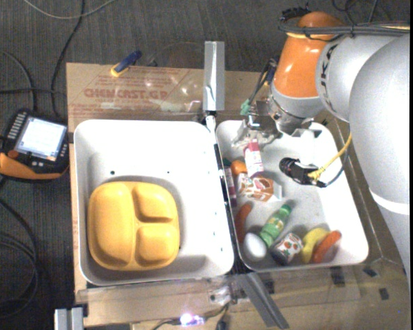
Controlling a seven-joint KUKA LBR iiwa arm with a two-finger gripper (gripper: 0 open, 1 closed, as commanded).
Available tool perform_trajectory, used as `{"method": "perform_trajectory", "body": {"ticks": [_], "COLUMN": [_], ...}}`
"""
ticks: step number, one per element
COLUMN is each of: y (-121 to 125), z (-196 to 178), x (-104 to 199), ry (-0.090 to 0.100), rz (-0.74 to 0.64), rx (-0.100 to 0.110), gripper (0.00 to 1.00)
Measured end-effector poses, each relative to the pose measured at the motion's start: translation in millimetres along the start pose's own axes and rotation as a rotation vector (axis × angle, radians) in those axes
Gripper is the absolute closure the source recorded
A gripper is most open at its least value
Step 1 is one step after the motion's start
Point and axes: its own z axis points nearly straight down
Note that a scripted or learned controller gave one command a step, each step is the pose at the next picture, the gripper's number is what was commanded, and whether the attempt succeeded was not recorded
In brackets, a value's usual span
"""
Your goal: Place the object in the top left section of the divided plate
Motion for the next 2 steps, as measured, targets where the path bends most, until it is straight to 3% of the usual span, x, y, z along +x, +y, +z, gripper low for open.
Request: {"method": "perform_trajectory", "body": {"ticks": [1,2], "y": [-23,-85], "z": [0,-57], "x": [80,143], "ry": [0.002,0.001], "rz": [0.01,0.141], "rx": [-0.001,0.002], "gripper": [1.0,1.0]}}
